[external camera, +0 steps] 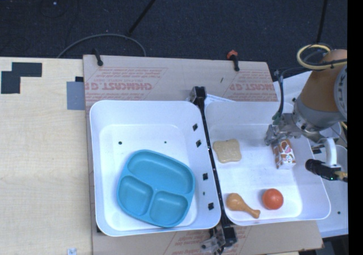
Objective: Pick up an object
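Apparently fingers (279,137) down on small carton (285,154) in right bin (317,214); spread or closed — cannot tell.

Dark carpet (170,9) (crossed by thin cables (150,4)) fills the frame's top, with a pale wooden bench (39,163) at lower left.

Open floor mid right bin (249,120), toast (227,150), drumstick (243,204), tomato (273,198) and carton (284,153) ringing it

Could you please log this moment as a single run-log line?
claw: right bin, over small carton | grasp: unconfirmed | loose: bread slice, drumstick, tomato | left bin: blue tray
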